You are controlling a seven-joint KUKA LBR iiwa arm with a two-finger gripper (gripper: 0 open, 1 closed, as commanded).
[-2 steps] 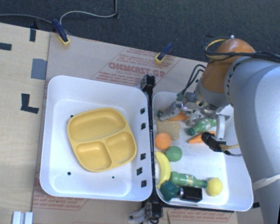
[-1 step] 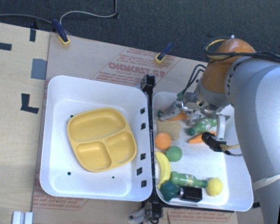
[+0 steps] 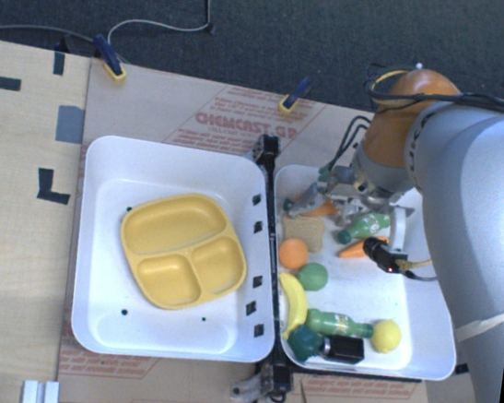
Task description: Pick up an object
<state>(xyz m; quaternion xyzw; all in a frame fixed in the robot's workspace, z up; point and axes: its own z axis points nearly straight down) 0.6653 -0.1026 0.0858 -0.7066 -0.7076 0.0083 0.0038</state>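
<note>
While I hang over the far end of the right bin, this is how things lie.

Gripper (image 3: 327, 197): low among the toys at the back of the right bin (image 3: 416, 359), reached in from the right because that end holds the thickest clutter.
Jaws: my wrist and cables hide them; I cannot tell how they stand, nor whether anything is caught.
Nearest candidates: a tan block (image 3: 304, 231) just beneath me, a small carrot (image 3: 355, 249) and a green piece (image 3: 365, 226) beside it.
Loose pile: orange ball (image 3: 293, 253), green ball (image 3: 312, 275), banana (image 3: 291, 302), green bottle (image 3: 339, 325), lemon (image 3: 386, 336), crowded at the near end, touching one another.
Left bin (image 3: 96, 249): holds a yellow divided plate (image 3: 185, 250), flat and well apart from me.
Judgement: small pieces pressed together may slip.
</note>
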